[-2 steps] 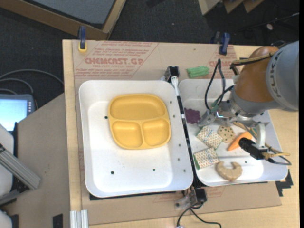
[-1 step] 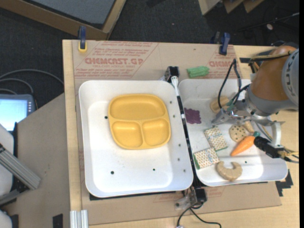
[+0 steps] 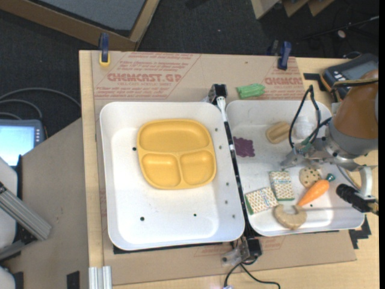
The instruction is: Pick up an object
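Note:
The right bin (image 3: 258,116) holds several small items. Among them are a purple scrap (image 3: 243,146), a tan bread-like piece (image 3: 277,132), a round speckled cookie (image 3: 310,176) and an orange carrot (image 3: 314,192). Two printed packets (image 3: 281,184) (image 3: 260,199) and a beige ring-shaped piece (image 3: 289,217) lie toward the front. My gripper (image 3: 299,155) hangs low over the middle of this bin, left of the grey wrist and just above the cookie and the upper packet. Nothing shows as held.
The left bin (image 3: 120,221) carries a yellow divided plate (image 3: 176,152). A green object (image 3: 251,91) lies on the cardboard behind the bins. Blue clamps (image 3: 104,48) (image 3: 283,54) stand at the board's back edge. Black cables loop beside the wrist (image 3: 301,122).

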Robot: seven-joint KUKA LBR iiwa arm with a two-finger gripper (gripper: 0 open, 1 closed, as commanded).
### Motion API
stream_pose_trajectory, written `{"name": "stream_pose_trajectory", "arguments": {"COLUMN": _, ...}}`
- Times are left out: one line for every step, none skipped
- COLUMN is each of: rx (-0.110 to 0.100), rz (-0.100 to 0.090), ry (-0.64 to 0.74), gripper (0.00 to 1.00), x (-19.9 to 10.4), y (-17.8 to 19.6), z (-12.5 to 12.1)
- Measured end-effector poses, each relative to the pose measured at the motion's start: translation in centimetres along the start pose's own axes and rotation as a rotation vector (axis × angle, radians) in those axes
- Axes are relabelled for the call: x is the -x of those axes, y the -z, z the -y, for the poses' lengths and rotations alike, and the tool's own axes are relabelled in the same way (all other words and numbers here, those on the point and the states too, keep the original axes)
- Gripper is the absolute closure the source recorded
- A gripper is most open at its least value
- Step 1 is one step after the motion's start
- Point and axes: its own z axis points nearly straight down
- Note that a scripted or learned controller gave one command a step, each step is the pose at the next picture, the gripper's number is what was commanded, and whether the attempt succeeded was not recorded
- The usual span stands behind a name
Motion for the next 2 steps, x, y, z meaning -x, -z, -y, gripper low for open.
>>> {"name": "stream_pose_trajectory", "arguments": {"rx": -0.011, "rz": -0.007, "ry": 0.008, "gripper": 0.0, "x": -8.1, "y": -0.4, "z": -0.9}}
{"name": "stream_pose_trajectory", "arguments": {"rx": -0.006, "rz": 0.001, "ry": -0.003, "gripper": 0.0, "x": -3.7, "y": -0.4, "z": -1.2}}
